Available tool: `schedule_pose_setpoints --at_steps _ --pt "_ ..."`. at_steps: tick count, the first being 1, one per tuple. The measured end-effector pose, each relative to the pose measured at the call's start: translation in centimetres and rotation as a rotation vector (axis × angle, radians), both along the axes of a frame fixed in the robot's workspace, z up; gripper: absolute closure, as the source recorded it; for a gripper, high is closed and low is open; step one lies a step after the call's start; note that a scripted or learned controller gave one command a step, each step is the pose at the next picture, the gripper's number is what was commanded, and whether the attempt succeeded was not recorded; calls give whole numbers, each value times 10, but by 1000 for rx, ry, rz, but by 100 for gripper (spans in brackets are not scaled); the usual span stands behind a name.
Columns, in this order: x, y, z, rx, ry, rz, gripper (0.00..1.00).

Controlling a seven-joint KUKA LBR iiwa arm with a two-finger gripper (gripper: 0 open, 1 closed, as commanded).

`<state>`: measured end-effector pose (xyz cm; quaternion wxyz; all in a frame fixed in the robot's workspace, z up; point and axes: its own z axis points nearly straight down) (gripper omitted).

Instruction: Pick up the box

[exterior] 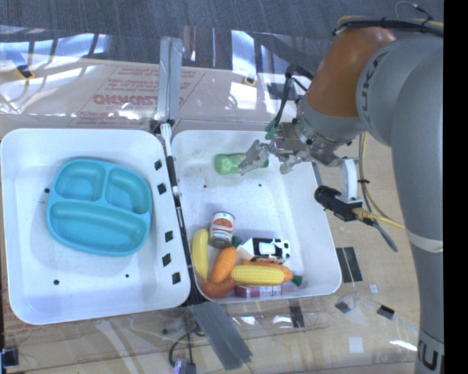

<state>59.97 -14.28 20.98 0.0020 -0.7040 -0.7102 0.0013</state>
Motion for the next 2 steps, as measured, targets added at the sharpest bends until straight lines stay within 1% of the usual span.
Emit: schedule_pose_setpoints --at_steps 1,2 --pt "-4 18 -113 0 1 -6 0" --pt "56 5 -119 -1 3 -95 0"
